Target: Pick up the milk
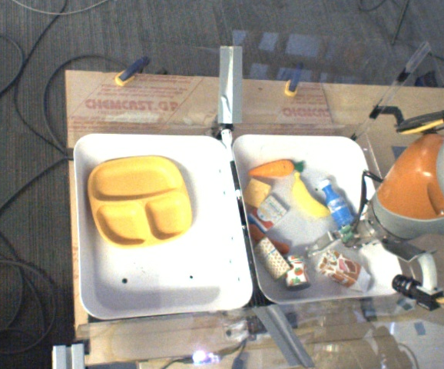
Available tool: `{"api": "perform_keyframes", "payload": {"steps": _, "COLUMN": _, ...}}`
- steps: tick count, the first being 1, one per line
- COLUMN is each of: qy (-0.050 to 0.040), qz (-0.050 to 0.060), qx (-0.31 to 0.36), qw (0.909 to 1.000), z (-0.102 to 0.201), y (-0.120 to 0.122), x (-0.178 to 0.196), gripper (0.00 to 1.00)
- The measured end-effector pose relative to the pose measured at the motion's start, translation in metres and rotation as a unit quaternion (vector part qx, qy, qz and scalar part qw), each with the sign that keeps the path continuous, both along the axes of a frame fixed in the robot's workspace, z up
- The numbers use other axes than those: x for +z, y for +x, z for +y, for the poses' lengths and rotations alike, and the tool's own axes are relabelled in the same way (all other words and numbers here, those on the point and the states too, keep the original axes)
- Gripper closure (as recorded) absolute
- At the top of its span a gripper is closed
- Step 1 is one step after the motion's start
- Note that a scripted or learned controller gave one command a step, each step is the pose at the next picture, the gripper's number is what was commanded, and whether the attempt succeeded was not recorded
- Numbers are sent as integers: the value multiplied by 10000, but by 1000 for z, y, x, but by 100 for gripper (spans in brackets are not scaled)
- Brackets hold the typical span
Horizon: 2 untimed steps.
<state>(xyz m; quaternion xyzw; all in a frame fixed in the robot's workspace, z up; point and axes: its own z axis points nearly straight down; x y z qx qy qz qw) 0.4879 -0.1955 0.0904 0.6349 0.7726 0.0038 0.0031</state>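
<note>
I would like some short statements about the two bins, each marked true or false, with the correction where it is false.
1. A yellow tray lies in the left bin. True.
2. The carrot lies in the left bin. False: it lies in the right bin, near its far edge.
3. The blue bottle lies beside the banana. True.
4. The tray is blue. False: it is yellow, with three compartments.
5. The arm comes in over the left bin. False: it comes in from the view's right, over the right bin's edge.
</note>
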Motion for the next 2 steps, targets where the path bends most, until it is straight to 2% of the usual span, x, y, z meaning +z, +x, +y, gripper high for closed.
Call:
{"api": "perform_keyframes", "payload": {"steps": 1, "qy": 10, "qz": -15, "qx": -399, "qw": 9992, "z": -5, "y": 3, "x": 0, "gripper": 0}}
{"api": "perform_keyframes", "payload": {"steps": 2, "qy": 16, "qz": -36, "qx": -388, "qw": 9992, "z": -4, "y": 6, "x": 9, "gripper": 100}}
